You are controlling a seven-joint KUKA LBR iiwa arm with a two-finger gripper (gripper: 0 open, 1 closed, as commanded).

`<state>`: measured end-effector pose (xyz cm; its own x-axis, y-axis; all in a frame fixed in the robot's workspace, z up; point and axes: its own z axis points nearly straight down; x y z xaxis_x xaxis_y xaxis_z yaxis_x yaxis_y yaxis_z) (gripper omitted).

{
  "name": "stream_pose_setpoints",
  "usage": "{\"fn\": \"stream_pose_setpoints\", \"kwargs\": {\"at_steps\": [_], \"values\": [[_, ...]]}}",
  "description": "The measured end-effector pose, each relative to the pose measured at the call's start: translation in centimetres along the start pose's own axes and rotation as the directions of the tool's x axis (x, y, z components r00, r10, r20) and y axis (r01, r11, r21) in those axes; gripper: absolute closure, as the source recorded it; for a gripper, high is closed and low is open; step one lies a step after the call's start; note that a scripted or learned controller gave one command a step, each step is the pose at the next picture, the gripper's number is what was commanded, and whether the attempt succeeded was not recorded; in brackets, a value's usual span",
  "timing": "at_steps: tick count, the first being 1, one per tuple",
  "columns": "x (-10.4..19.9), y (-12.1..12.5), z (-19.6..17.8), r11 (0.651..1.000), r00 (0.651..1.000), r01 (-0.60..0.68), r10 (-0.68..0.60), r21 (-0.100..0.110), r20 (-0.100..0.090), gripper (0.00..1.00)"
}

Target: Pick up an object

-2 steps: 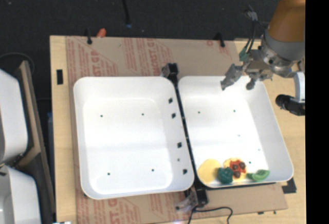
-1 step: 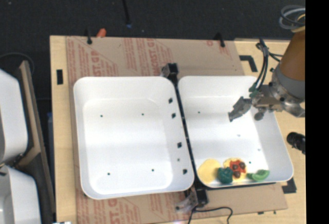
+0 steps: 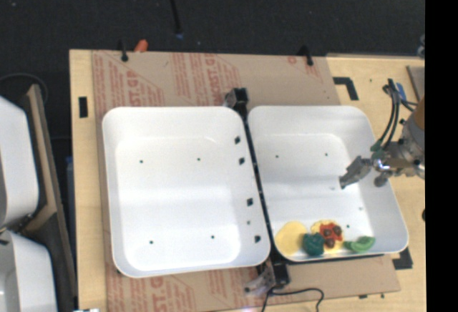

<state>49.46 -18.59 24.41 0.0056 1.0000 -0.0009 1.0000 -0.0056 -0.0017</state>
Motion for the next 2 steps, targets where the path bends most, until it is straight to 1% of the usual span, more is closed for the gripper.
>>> {"fn": "stream_pose_setpoints", "kwargs": {"at_steps": [1,2], "values": [[-3.9,0.8,14.7,1.000,1.000,0.008,-0.008,0.005,-0.006,0.00],[-3.9,6.0,14.3,1.000,1.000,0.009,-0.009,-0.003,-0.003,0.00]]}}
